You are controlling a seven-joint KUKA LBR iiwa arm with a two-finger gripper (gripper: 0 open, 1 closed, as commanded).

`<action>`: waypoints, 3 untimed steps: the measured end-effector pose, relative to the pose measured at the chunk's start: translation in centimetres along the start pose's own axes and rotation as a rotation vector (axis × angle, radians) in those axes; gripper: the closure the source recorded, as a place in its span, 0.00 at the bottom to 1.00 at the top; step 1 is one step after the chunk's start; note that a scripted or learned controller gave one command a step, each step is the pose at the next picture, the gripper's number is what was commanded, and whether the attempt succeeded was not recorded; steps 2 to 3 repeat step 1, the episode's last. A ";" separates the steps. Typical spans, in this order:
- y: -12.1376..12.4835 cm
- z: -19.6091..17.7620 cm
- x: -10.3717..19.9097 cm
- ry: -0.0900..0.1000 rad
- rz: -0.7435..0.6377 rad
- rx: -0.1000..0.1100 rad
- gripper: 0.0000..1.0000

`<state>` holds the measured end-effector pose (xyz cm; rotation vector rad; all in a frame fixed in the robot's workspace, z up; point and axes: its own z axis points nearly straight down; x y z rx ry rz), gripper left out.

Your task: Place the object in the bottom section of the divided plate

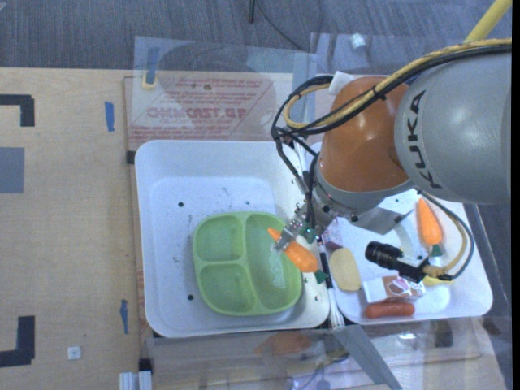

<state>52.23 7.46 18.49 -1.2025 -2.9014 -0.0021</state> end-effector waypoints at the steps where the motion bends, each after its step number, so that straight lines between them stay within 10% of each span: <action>1: -0.1 0.0 -0.1 -0.001 0.002 0.000 0.00; 3: -0.1 0.0 -0.1 -0.001 0.002 0.000 0.00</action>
